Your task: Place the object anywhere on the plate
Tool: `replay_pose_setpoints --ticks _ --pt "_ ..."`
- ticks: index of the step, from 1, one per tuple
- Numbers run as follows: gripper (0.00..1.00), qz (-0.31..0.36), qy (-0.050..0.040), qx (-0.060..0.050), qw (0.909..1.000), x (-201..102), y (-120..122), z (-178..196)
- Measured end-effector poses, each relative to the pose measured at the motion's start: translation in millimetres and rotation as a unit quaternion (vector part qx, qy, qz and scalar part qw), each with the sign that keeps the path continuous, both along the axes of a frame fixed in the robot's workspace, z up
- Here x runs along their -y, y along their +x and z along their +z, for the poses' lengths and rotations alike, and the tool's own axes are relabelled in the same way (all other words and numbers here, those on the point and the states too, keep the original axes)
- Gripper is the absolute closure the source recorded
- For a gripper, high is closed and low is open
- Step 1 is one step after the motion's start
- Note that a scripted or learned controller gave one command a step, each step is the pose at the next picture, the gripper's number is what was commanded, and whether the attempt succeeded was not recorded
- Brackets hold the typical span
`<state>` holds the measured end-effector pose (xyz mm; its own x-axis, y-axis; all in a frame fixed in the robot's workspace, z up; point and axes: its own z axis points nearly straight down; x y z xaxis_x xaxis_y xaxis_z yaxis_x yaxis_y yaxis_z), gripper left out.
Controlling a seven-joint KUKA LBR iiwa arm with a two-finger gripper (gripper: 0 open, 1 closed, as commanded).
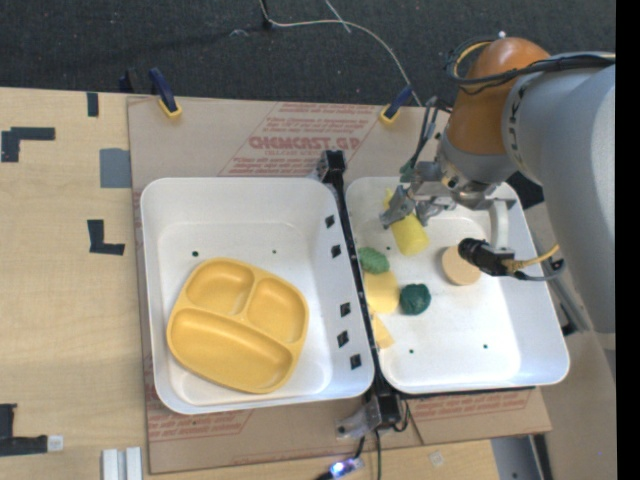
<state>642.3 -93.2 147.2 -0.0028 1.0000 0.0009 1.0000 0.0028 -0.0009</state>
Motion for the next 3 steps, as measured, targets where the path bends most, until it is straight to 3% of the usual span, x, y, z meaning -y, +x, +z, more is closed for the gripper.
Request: replay_pose_setpoints --ticks 1,2,3 --pt "1.00 0.000 -0.0002 0.000 1.0000 -3.1 2.9 59.9" --pt "1.00 0.000 0.0002 -0.002 1.0000 -3.9 3.4 69.9" --pt "1.00 0.002 0.0003 -0.003 1.0000 -59.8 -24.8 71.1"
